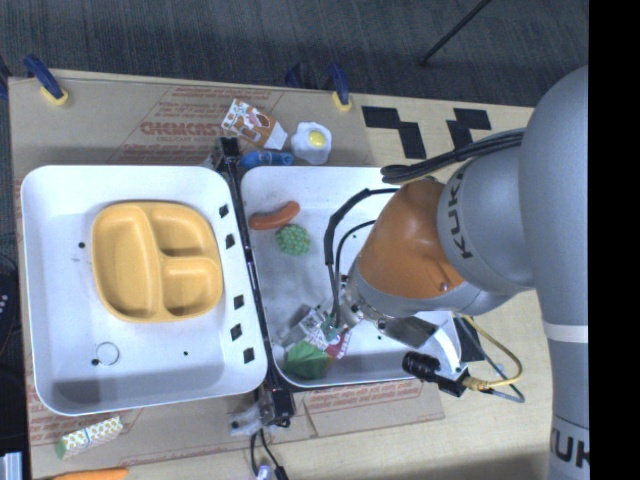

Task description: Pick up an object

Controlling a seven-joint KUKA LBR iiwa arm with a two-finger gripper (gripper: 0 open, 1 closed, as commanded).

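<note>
My gripper (322, 330) is low in the right bin (290, 268), near its front left, under the orange wrist band. A green leafy toy (306, 360) lies just in front of it, with a small pink-and-white piece (338, 344) beside it. Farther back in this bin lie an orange-red sausage (274, 215) and a round green ball (293, 239). The arm hides the bin's right half.
The left bin (60, 298) holds a yellow divided tray (156, 258). Behind the bins on the bench sit a small carton (244, 121), a blue item (266, 157) and a white-and-yellow egg toy (312, 141). A wrapped packet (90, 434) lies at the front left.
</note>
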